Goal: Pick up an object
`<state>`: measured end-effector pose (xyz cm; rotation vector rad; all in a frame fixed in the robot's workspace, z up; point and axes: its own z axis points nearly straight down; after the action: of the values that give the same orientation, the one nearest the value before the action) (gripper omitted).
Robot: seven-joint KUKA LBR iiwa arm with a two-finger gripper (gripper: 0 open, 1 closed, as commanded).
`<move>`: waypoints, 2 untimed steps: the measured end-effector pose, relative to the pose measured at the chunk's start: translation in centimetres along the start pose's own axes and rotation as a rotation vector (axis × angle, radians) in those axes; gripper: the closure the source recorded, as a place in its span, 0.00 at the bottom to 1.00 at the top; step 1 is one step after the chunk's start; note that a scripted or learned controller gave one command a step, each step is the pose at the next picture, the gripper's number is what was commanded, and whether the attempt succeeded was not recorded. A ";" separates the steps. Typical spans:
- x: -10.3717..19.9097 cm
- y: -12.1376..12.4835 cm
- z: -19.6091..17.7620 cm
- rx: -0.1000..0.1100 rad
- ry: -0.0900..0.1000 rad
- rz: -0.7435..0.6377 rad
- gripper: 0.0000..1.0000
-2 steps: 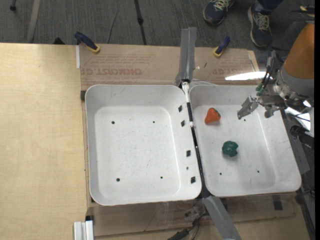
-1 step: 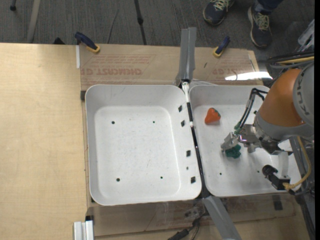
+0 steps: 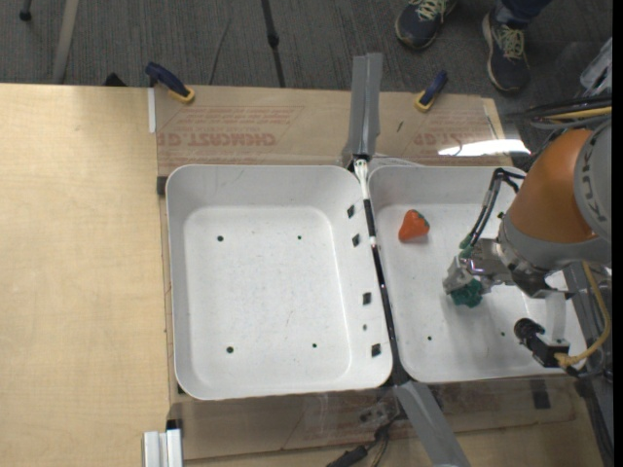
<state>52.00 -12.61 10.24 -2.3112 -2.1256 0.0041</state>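
A small orange-red object point(image 3: 414, 226) lies in the right bin, up and left of the jaws, well apart. A dark teal object point(image 3: 468, 296) sits right at the jaws.

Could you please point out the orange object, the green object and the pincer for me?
orange object point(image 3: 414, 226): camera view, middle of its body, in the right bin.
green object point(image 3: 468, 297): camera view, its visible green part below the pincer.
pincer point(image 3: 461, 278): camera view, at its tip over the right bin.

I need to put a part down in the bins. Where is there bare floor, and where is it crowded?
The left bin has bare floor from wall to wall. The right bin is bare along its near-left floor; its middle is crowded by the orange object, the green object and the gripper over it.
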 end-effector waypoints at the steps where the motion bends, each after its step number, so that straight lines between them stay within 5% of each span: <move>1: 3.1 5.1 -10.6 -0.001 -0.001 0.002 1.00; 2: 0.1 4.7 -13.2 -0.002 -0.002 -0.255 1.00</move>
<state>56.68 -12.89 23.41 -2.0243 -2.4041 0.0034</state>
